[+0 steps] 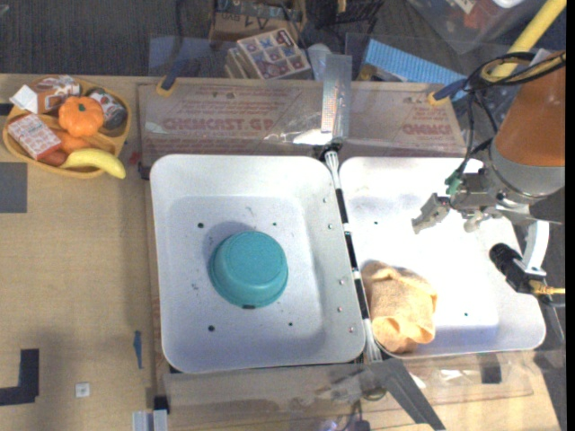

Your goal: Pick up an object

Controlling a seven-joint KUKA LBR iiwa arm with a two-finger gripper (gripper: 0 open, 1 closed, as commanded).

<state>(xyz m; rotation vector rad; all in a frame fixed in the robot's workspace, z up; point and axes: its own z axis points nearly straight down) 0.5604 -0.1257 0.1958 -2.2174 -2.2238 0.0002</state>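
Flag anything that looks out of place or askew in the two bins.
The yellow cloth lies crumpled against the right bin's near-left corner, seemingly lapping onto the rim. The teal bowl sits upside down in the left bin.

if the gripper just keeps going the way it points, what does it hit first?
Probably the bare floor of the right bin: the gripper hangs over it, pointing down. The yellow cloth lies nearer the camera. Depth is unclear.

Grey arm (530, 164) with orange band — black cables looped at 12 o'clock (green connector by wrist), metal gripper (449, 212).
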